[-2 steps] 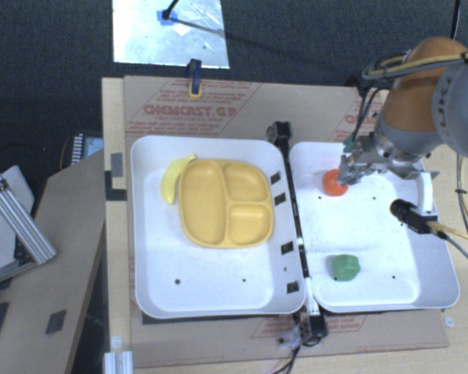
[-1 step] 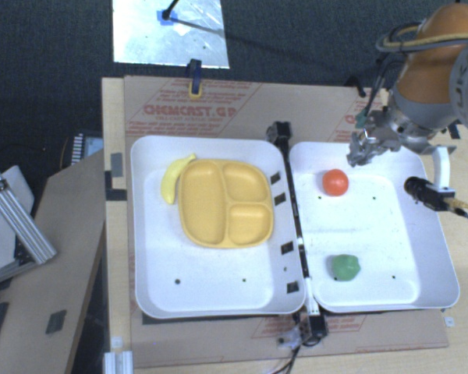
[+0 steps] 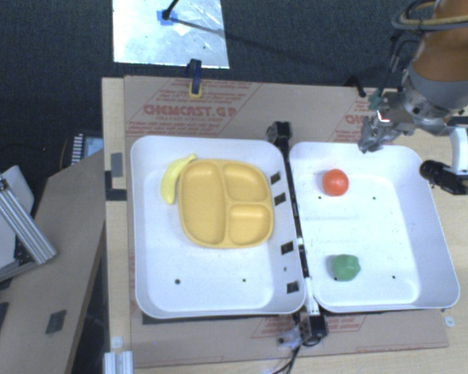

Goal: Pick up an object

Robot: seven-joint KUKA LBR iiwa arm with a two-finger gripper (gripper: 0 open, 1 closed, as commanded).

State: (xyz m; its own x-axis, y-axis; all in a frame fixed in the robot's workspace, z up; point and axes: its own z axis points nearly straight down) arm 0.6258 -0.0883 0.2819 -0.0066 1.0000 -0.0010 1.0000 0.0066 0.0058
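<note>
Gripper (image 3: 369, 142) hangs over right bin's (image 3: 433, 232) far rim, finger state indiscernible; tomato (image 3: 335, 182) and green object (image 3: 345, 267) lie inside.

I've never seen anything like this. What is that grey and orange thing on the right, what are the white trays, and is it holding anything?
The grey and orange thing is a robot arm. At its tip is a gripper, a small two-fingered hand for picking things up. The picture comes from a single camera fixed above the bench, looking down at a slant, so the arm reaches in from the right.

The two white trays are shallow bins set side by side. The left bin holds a yellow divided plate with a yellow banana against its left edge. The right bin holds a small orange-red tomato and, nearer the camera, a green lump, perhaps a toy vegetable.

The gripper sits at the far rim of the right bin, up and to the right of the tomato. Nothing shows between its fingers, so it holds nothing.
</note>
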